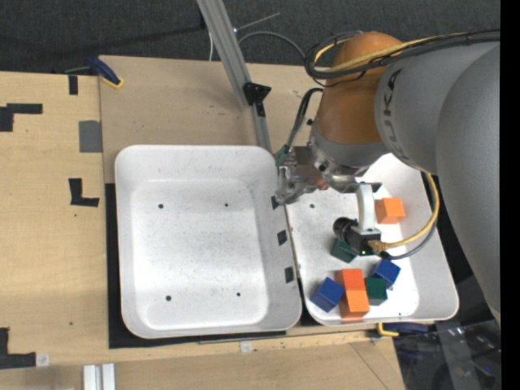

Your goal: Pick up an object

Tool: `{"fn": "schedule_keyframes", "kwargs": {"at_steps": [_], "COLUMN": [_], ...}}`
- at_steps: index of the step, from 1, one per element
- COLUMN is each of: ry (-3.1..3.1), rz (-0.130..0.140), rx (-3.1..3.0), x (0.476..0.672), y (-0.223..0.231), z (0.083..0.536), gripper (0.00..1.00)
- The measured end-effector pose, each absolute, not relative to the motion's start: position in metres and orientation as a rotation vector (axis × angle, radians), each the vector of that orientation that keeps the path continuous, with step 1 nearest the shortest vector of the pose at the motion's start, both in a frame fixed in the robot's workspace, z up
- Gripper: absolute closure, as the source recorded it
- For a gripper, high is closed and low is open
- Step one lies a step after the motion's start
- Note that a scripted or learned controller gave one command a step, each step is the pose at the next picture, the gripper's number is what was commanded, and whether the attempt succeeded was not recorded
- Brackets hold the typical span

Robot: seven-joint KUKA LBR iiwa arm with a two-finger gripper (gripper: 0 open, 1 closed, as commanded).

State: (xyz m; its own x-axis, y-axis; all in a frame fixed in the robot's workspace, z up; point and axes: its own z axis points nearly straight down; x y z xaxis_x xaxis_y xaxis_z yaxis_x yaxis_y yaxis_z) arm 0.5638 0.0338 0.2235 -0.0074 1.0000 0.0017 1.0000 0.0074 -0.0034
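Note:
My gripper [286, 188] hangs over the left rim of the right bin [426, 305], close to the wall shared with the left bin [195, 242]. Nothing shows held in it. Small blocks lie in the right bin. An orange block [392, 210] sits near the right wall. A dark green block [342, 250] lies in the middle. At the front are a blue block [328, 293], a long orange block [354, 291], a green block [376, 289] and another blue block [387, 271], packed close together. The arm's grey and orange body hides the back of the right bin.
A slanted metal pole [231, 51] runs from the top of the view down to the bins' back edge. Black tape marks [79, 192] and a grey patch [89, 136] lie on the wooden bench left of the bins.

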Motion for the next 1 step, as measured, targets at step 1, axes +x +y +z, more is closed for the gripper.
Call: {"fn": "schedule_keyframes", "kwargs": {"at_steps": [1], "ry": [-2.227], "rz": [0.003], "rx": [-2.211], "x": [0.5533], "y": [0.0874], "z": [0.2153], "gripper": [1.0]}}
